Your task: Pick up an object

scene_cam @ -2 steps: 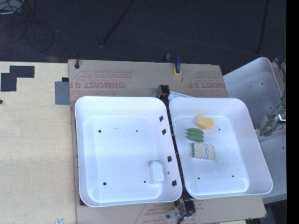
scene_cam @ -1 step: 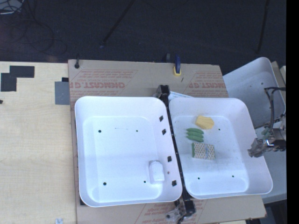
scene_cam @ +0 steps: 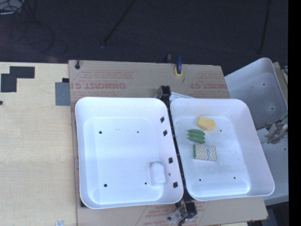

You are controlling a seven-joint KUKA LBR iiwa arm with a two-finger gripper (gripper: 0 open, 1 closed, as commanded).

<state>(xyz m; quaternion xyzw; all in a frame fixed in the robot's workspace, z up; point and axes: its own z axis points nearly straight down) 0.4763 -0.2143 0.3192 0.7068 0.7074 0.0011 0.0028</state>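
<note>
The right bin (scene_cam: 254, 140) holds three objects near its middle: a yellow block (scene_cam: 206, 123) at the back, a green pod-shaped piece (scene_cam: 196, 135) just in front of it, and a patterned pale square packet (scene_cam: 205, 152) nearest the front. In the left bin (scene_cam: 89, 126) a white rounded object (scene_cam: 157, 172) lies near the front right corner, hard to tell apart from the bin floor.
The two bins sit side by side on a cardboard sheet (scene_cam: 141, 81) over a light wooden bench (scene_cam: 33, 140). A row of black clips (scene_cam: 165, 133) runs along the seam between them. A grey metal plate (scene_cam: 256, 84) stands at the right.
</note>
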